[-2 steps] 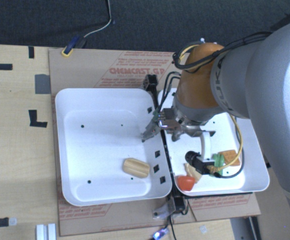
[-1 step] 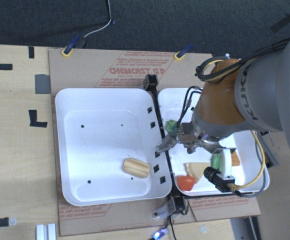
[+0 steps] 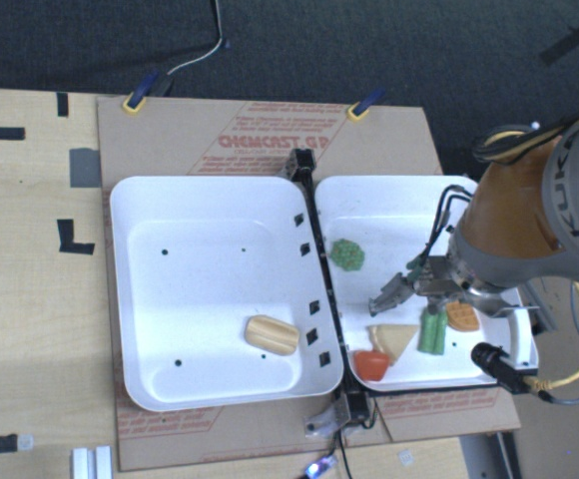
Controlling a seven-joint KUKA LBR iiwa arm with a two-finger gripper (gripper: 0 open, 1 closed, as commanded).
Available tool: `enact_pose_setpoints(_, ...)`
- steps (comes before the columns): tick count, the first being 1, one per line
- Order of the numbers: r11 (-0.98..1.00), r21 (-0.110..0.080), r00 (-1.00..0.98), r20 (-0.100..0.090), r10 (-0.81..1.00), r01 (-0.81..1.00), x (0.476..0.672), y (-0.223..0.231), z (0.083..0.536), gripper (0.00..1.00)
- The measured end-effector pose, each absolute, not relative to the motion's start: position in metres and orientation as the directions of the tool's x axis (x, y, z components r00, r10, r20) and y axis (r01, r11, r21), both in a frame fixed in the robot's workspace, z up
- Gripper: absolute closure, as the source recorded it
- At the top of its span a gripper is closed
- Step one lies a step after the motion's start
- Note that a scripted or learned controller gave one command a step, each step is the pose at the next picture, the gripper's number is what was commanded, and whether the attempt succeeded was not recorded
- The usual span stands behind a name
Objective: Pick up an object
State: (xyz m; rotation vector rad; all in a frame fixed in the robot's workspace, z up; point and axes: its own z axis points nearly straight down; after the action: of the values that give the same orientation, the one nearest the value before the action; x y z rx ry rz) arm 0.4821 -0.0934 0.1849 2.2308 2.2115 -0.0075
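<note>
Objects: I see five toy foods across the two bins, four of them close around my gripper [image 3: 401, 294].
Gripper: I see it low inside the right bin [image 3: 389, 200], its grey fingers [image 3: 387, 296] spread wide with nothing between them.
Green block [image 3: 432, 331]: just beside the gripper on the arm's side, toward the near wall, upright.
Orange piece [image 3: 461, 316]: touching the green block, partly under the wrist.
Pale wedge [image 3: 392, 339]: directly below the fingertips toward the near wall.
Red piece [image 3: 371, 365]: beyond the wedge, against the near wall.
Broccoli [image 3: 347, 255]: ahead of the fingertips, toward the divider, apart from them.
Bread roll [image 3: 272, 334]: well apart, across the divider in the left bin [image 3: 160, 208].
</note>
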Motion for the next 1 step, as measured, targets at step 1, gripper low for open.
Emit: enact_pose_setpoints(1, 0.012, -0.001, -0.012, 0.003, 1.000, 1.000, 0.5013, 0.0293, 0.1837, 0.00)
